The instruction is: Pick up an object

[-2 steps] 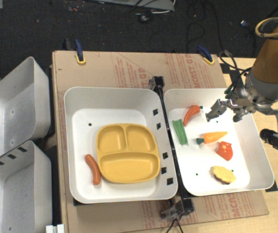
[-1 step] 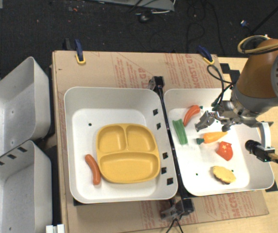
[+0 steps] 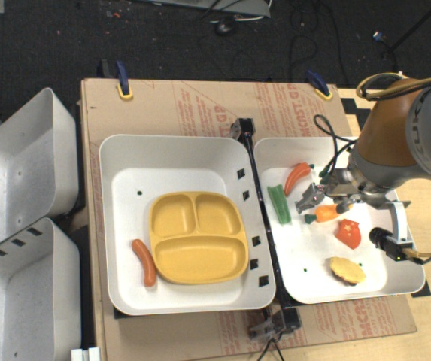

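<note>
Currently, gripper point(image 3: 313, 199): low in right bin point(image 3: 403, 280), grip state unclear.
Nearest: orange piece point(image 3: 326, 214), green stick point(image 3: 279, 204).

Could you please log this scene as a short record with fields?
left bin: yellow tray, sausage beside it
right bin: green stick, chili, orange piece, red piece, yellow piece
gripper: low over right bin, next to orange piece
held: nothing seen between the fingers
</note>
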Motion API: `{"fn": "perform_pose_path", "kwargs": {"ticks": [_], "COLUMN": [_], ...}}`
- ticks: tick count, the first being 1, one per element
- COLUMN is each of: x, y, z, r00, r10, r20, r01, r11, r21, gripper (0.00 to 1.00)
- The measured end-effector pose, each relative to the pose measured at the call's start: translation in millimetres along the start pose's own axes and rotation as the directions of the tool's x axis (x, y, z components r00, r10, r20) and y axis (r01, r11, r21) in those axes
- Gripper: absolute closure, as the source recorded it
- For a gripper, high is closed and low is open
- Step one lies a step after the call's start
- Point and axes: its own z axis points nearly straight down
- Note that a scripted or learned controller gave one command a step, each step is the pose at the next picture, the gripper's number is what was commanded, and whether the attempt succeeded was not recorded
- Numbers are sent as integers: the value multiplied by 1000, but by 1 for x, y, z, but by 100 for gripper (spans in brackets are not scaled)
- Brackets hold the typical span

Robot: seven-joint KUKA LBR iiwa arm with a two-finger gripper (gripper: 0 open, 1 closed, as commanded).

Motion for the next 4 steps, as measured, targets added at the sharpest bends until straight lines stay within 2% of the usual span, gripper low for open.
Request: {"fn": "perform_pose_path", "kwargs": {"ticks": [1, 2, 3, 4], "x": [-4, -5, 4, 2], "y": [7, 9, 7, 2], "z": [28, 14, -37, -82], "r00": [1000, 1000, 1000, 1000], "r10": [0, 3, -5, -4], "r20": [14, 17, 2, 3], "r01": [0, -2, 5, 4], "r11": [1000, 999, 1000, 1000], "r21": [-31, -38, -11, -11], "gripper": [0, 100, 100, 100]}}
